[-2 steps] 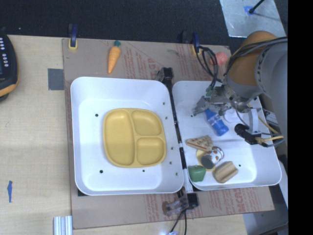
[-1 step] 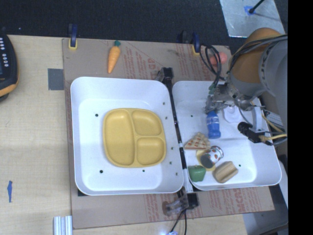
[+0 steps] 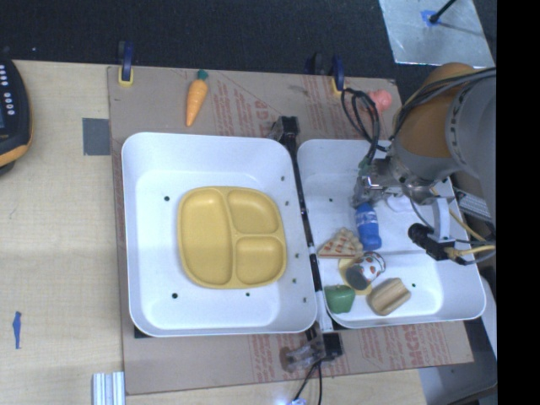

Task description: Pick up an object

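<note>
Claw (image 3: 369,194) down in the right bin (image 3: 460,298).
Right over the blue bottle (image 3: 367,227); open or closed, cannot tell.

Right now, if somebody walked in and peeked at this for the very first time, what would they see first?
Probably the big yellow divided plate, lying alone in the left white bin. Next, the grey and orange robot arm reaching in from the right, above the right white bin, where a blue bottle, a green block and a tan block sit among small toys. A toy carrot lies on the brown board behind the bins.
</note>
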